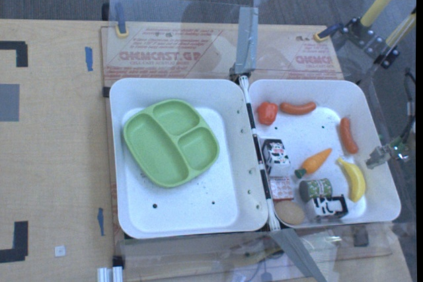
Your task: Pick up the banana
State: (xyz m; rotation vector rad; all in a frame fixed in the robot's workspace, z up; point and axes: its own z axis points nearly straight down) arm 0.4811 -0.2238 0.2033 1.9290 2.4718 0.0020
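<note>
The banana point(353, 178) is yellow and slightly curved. It lies in the right white bin point(370, 105), close to that bin's right wall and towards the front. One end points up towards a red sausage point(347, 135). The other end sits beside a black-and-white box point(328, 206). An orange carrot point(314, 162) lies just to its left, apart from it. Nothing rests on top of the banana.
The right bin also holds a green can point(316, 189), a second sausage point(298, 107), a red fruit point(267, 113), a small carton point(276, 152), a pink packet point(281, 188) and a brown round point(289, 212). A green divided plate point(171, 142) fills the left bin point(132, 208). A small grey fitting point(386, 154) sits by the right wall.
</note>
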